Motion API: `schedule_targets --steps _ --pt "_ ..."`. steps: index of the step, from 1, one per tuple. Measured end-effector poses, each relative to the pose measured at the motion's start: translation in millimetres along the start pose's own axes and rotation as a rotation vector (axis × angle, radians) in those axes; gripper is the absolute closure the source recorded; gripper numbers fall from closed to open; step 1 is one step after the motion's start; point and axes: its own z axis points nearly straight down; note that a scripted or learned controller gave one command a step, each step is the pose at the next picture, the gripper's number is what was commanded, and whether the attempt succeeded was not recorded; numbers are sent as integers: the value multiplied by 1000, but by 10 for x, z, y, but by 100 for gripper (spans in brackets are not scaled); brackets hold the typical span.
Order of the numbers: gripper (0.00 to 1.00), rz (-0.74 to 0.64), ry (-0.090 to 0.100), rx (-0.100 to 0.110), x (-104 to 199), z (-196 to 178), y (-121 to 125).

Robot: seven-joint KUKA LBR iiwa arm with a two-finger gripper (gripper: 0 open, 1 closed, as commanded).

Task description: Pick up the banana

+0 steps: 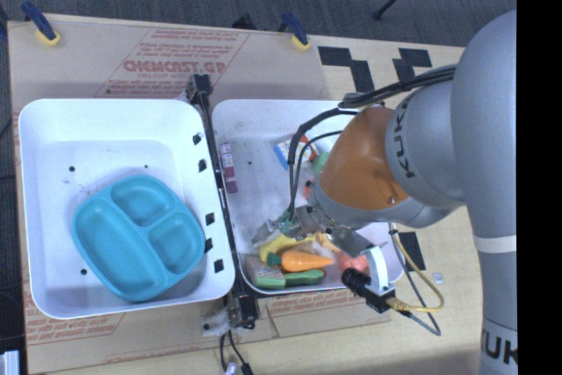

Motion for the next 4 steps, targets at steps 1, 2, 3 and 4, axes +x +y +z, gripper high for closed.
schedule_targets --steps 1,2,3,4 --pt "100 -5 -1 0 -7 -101 7" --pt "100 -575 0 0 22 -5 81" --pt "100 -524 -4 -4 708 -1539 95" --pt "0 -522 -4 -3 704 -1534 90"
